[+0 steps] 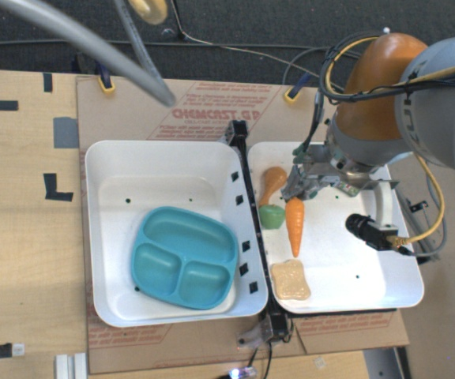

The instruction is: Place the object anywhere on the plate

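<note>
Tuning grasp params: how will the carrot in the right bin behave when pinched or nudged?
The carrot looks like a smooth, tapered toy, so it is probably stiff and light. Its round, cone-like body may roll in an arc if nudged. The taper could let it slip from the gripper unless pinched near the thick top.

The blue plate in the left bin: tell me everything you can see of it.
The blue divided plate is a glossy, plastic-looking tray in light teal with rounded corners. Raised ridges split it into three compartments: one long section along its upper side and two smaller ones below. It lies flat, face up, turned at a slight angle on the floor of the left white bin, toward the bin's lower right. Nothing lies in it, and only the bin floor touches it.
</note>
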Robot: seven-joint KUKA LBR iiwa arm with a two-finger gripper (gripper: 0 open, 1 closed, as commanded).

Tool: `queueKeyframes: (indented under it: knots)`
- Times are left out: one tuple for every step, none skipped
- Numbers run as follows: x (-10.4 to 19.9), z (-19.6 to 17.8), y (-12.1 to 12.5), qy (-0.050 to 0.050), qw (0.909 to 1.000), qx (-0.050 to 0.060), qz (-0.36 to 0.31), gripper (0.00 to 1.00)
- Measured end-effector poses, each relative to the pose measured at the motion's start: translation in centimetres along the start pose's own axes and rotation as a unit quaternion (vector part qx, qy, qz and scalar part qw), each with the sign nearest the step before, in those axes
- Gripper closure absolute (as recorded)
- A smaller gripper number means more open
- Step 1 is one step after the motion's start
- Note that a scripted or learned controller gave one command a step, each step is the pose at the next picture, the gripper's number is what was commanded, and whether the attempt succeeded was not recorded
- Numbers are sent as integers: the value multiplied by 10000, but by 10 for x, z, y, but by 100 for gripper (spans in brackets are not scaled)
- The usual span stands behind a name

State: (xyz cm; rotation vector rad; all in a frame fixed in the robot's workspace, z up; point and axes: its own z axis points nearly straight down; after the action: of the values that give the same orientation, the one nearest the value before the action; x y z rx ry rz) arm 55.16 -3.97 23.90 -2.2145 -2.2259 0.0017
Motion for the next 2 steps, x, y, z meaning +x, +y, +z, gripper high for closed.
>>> queueKeyframes:
  knots:
    - [44, 9, -7, -3, 10000, -1, 3, 100]
    - [94, 22, -19, -2, 10000, 7, -2, 100]
